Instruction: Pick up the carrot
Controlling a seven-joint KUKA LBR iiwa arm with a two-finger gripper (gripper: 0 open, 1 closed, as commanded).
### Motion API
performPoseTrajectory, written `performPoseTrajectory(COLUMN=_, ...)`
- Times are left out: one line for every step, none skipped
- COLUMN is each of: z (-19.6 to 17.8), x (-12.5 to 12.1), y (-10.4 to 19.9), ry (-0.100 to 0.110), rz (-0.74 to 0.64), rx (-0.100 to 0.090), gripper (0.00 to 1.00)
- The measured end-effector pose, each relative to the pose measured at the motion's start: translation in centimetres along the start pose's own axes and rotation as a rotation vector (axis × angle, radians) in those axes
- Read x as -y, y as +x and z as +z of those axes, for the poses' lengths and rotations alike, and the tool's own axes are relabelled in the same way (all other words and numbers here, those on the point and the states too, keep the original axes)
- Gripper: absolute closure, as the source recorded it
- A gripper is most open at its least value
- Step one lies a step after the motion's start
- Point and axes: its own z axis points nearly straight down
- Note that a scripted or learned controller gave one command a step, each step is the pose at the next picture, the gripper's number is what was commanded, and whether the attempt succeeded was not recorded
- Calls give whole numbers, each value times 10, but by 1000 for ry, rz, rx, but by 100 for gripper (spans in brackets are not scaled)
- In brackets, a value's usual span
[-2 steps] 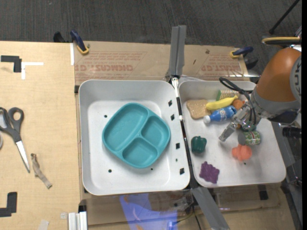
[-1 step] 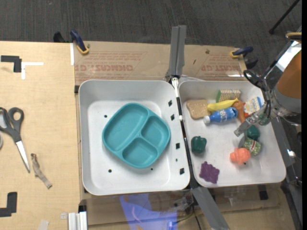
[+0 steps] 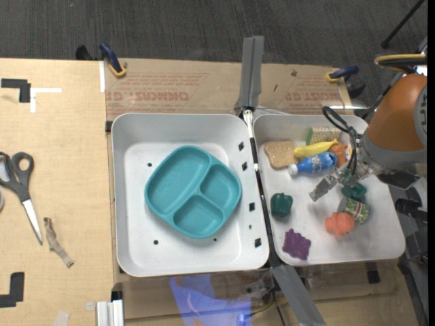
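Camera view: arm (image 3: 397, 124) reaches from right over right bin (image 3: 387, 250); pincer (image 3: 333, 183) spread open, grasping nothing, near carrot (image 3: 340, 149).

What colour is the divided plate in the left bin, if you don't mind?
The divided plate is teal, a blue-green, seen clearly in the camera view.

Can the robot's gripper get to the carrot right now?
Probably yes. The gripper hangs in the right bin, and the carrot lies close behind it among the toys, though the blue bottle crowds it.
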Motion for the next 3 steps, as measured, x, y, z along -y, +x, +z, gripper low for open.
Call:
performPoseTrajectory(z=6, x=31, y=-29, ry=0, rz=348, rx=2, gripper=0)
performPoseTrajectory(z=2, x=-16, y=-60, ry=1, rz=639, rx=-12, gripper=0)
performPoseTrajectory(z=13, x=-35, y=-60, ry=10, rz=942, rx=-11, gripper=0)
